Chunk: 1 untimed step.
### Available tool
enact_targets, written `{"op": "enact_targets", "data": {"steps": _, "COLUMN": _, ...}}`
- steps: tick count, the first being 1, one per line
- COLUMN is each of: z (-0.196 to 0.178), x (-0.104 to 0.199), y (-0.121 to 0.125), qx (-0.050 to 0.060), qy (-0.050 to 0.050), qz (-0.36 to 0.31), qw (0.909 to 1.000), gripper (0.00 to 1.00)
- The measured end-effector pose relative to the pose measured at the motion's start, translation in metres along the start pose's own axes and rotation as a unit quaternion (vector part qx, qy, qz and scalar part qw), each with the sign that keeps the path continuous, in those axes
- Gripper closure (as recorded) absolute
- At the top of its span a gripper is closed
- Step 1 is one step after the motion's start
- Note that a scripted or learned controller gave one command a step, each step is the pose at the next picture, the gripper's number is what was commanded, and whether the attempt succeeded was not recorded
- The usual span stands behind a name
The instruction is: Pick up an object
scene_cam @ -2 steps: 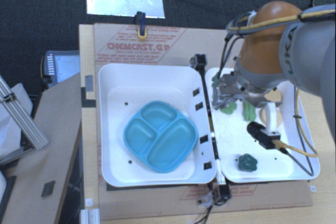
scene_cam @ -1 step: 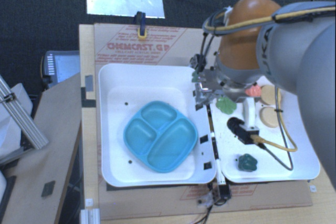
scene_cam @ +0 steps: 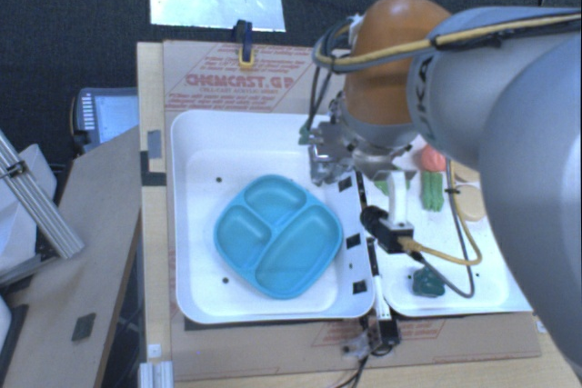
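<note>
— Bins first: what sat nearest the camera?

— Two shallow white bins with smooth rounded walls, side by side. The left bin (scene_cam: 195, 223) held a glossy blue plate (scene_cam: 277, 234), a rounded rectangle split into three compartments, its long axis running from near left to far right. The right bin (scene_cam: 491, 291) held a small dark teal object (scene_cam: 427, 283) at its near edge, lumpy in shape.

— And farther back?

— A green oblong item (scene_cam: 431, 190) lay in the right bin, long axis pointing roughly away from the camera, with an orange-pink piece (scene_cam: 433, 159) just beyond its far end.

— The gripper?

— The gripper (scene_cam: 326, 166) hung over the far right part of the left bin, just past the plate's far corner, under the grey arm (scene_cam: 509, 104) and its orange band (scene_cam: 396, 59). I couldn't tell how far apart it stood, and nothing showed in its grasp.
</note>
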<state>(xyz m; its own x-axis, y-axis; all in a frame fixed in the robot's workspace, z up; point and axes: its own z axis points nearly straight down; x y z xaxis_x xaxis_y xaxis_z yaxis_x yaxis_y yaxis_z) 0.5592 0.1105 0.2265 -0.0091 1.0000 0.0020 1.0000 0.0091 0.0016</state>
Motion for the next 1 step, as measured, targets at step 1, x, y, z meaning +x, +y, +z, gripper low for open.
{"op": "enact_targets", "data": {"steps": 1, "z": 0.0, "x": -0.0027, "y": 0.0001, "qx": 0.0, "qy": -0.001, "qz": 0.002, "qw": 1.0, "gripper": 0.0}}
